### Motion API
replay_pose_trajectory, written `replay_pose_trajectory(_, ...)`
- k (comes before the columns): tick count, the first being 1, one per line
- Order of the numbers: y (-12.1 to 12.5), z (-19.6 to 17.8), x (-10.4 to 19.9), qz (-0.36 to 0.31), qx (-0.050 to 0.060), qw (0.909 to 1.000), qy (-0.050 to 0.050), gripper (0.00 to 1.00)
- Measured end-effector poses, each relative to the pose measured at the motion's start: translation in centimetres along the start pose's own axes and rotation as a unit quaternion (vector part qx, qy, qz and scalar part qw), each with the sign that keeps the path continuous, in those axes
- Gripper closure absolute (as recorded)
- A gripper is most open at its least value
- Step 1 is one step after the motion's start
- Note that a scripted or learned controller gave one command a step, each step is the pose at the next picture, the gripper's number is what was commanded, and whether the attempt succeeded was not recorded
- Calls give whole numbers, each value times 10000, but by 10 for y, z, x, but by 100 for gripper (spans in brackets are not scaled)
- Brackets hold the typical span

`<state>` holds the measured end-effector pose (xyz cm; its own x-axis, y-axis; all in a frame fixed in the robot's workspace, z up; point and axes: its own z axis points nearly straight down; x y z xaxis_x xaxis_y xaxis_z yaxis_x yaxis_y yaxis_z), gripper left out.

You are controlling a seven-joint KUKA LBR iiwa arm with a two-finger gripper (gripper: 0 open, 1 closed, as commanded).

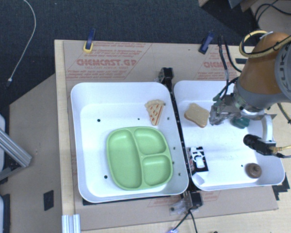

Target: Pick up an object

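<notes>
1. gripper (217, 116) low in the right bin (223, 178), reaching in from the right; wrist angled down toward the bin floor, plausibly a descent for a pick.
2. jaw state: cannot tell, blocked by the wrist body.
3. nearest candidate: tan bread-like piece (197, 115), just left of the jaws, lying flat; touching or apart not resolvable. likely target, given the closeness.
4. teal object (241, 123) just right of the jaws, partly under the wrist; shape unclear.
5. small brown round item (253, 170) well below-right of the jaws, near the bin's lower corner.
6. far left of the jaws, in the left bin (87, 144): green divided plate (138, 157) and waffle-patterned wedge (155, 111); out of reach of this approach.
7. nothing seen between the jaws; pick not yet done.
</notes>
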<state>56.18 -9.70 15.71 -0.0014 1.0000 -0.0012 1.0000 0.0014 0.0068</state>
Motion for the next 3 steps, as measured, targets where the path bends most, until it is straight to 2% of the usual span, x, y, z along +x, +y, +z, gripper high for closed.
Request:
replay_pose_trajectory(1, 2, -54, 0, 0, -6, 10000, -3, 100)
replay_pose_trajectory(2, 15, -61, 46, -20, 17, 10000, 10, 100)
replay_pose_trajectory(3, 11, -57, 98, -21, 44, 10000, 18, 100)
